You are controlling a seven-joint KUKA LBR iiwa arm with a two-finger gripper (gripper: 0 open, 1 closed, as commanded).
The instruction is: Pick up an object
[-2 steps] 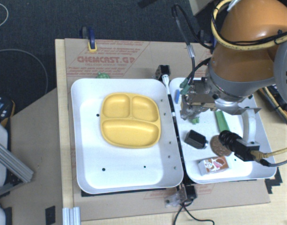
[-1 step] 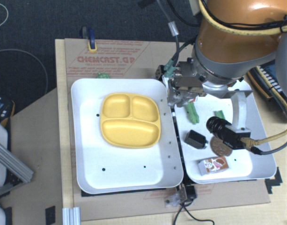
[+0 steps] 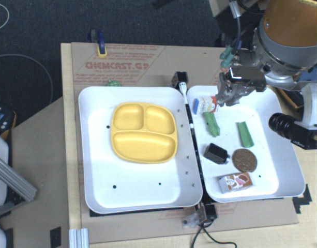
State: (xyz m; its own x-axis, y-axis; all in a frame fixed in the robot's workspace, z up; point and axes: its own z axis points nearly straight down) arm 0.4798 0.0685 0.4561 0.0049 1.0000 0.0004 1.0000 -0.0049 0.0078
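claw over right bin (far end), near green stick

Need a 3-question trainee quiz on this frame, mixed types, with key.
1. True or false: the yellow divided plate lies in the right bin.
2. The black block lies nearest which? A. brown disc B. blue clamp C. yellow divided plate
3. Fill in: the gripper hovers over the ____ bin's far corner.

Key: 1 false; 2 A; 3 right.
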